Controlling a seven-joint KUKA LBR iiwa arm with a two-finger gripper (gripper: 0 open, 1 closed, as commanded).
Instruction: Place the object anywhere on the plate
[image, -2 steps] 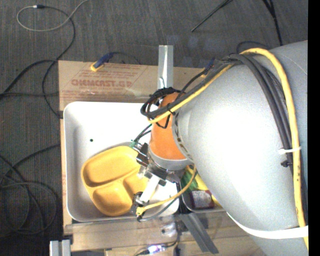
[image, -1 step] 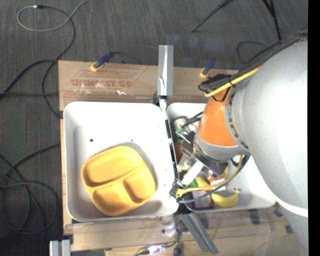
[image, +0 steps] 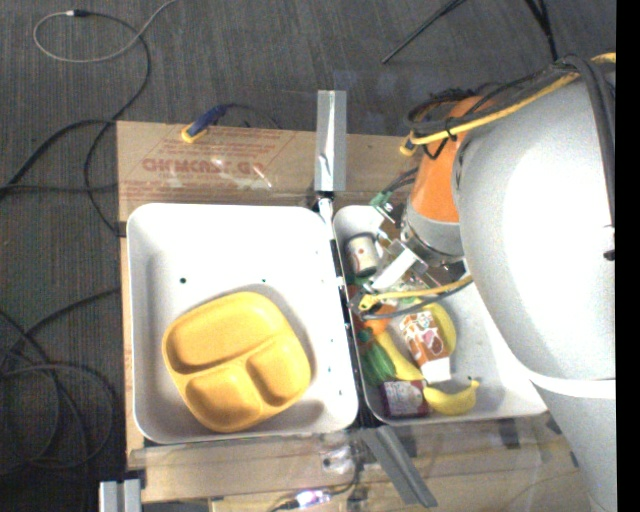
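A yellow plate with three compartments lies in the left white bin, toward its front. The right bin holds a heap of small items: a yellow banana, a purple packet, a yellow pouch with a red and white label and a green item. My gripper hangs below the orange wrist band, low over the back left of the right bin, above the heap. Nothing is seen lifted out of the pile.
The big grey arm body covers most of the right bin. A metal divider post stands behind the two bins. Yellow cables loop over the arm. Cardboard lies behind the left bin.
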